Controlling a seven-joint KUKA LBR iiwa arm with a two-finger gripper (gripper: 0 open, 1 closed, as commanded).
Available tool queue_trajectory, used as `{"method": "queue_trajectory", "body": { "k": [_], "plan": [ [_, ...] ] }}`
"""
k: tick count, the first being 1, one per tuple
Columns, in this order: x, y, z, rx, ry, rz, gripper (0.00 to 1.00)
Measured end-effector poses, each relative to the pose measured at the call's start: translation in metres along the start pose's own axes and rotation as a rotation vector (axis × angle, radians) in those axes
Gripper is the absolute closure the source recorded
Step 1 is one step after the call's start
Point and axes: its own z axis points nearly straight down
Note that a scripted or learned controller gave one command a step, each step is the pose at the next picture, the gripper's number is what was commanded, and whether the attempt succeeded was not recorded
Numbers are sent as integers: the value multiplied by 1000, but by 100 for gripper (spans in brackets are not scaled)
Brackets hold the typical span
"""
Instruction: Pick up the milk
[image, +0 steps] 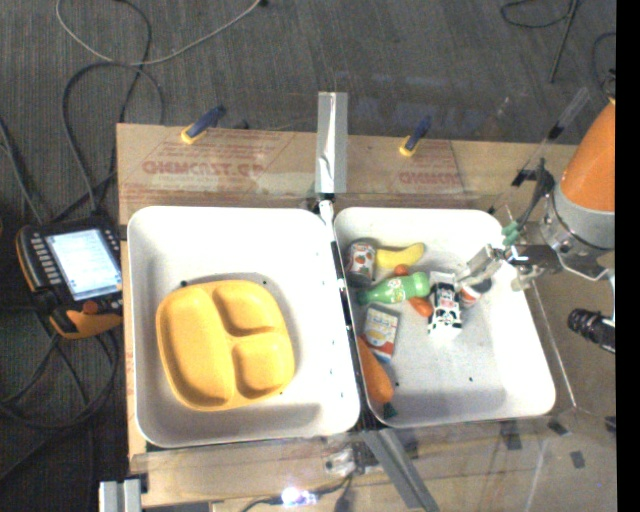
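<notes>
Your end effector (478, 268) hovers right of frame centre beside the milk (446, 306), which sits ungrasped in the right bin (520, 385); I cannot tell its state.

Milk (446, 307) – blk/white cow patches; tray (227, 342) yellow; bottle (397, 290) green; carrot (377, 378) orange.

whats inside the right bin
In the shallow white right bin: a cow-patterned milk carton, green bottle, yellow banana, small can, flat blue packet and orange carrot. The claw covers whatever lies beneath it.
</notes>
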Motion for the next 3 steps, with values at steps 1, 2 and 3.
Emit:
{"method": "queue_trajectory", "body": {
  "k": [1, 2, 3],
  "plan": [
    [-4, 16, 104, 1, -1, 149, 0],
    [0, 39, 168, -12, -6, 154, 0],
    [1, 39, 159, -12, -4, 153, 100]
  ]
}}
